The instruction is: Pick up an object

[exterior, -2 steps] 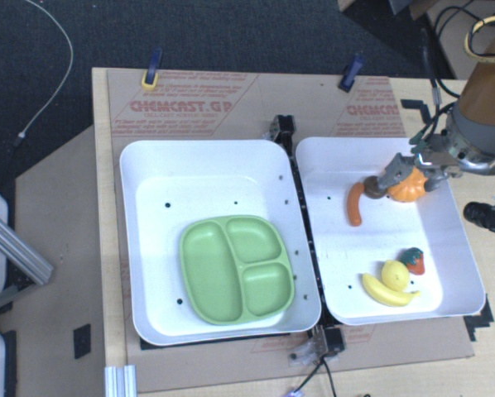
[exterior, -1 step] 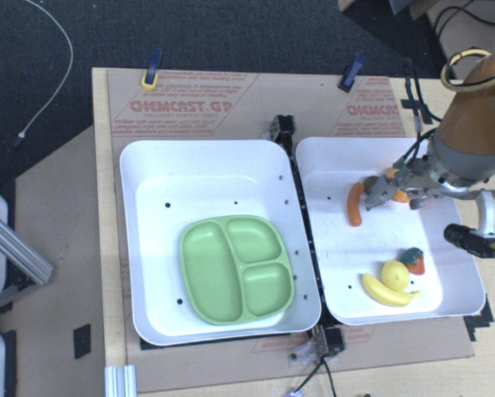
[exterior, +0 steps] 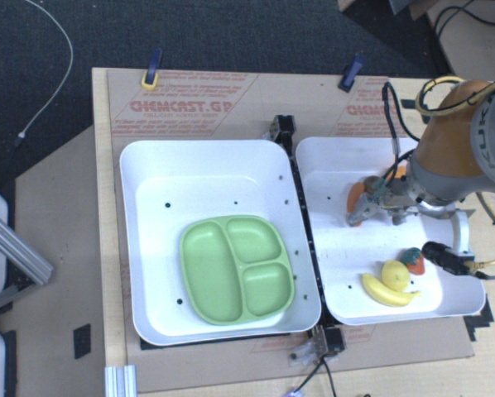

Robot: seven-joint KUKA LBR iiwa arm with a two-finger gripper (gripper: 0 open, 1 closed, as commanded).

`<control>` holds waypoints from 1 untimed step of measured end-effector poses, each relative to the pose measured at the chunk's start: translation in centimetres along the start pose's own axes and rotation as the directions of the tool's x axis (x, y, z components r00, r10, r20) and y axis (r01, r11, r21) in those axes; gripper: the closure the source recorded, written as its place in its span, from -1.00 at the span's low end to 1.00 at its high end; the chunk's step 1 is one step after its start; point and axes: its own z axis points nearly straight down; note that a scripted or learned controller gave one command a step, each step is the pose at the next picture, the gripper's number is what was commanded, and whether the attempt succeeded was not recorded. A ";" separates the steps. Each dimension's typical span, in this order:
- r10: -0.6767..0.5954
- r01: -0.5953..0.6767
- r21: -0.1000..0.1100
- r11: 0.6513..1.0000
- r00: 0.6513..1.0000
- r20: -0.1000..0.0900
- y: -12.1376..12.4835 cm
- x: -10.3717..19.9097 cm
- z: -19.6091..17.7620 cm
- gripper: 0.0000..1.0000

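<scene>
While the gripper (exterior: 365, 209) is lowered into the right bin (exterior: 338, 164), its fingers are set about an orange object (exterior: 358, 193), though whether they are spread or pressed together cannot be told. A banana (exterior: 386, 291), lemon (exterior: 395, 273) and strawberry (exterior: 412, 260) are left nearby as alternatives. The green tray (exterior: 235, 267) is kept in the left bin (exterior: 148, 180). The arm (exterior: 450, 151) is bent downward from the right.
</scene>
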 end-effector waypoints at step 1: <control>0.001 -0.001 -0.009 1.000 1.000 0.003 0.2 -0.1 -1.4 1.00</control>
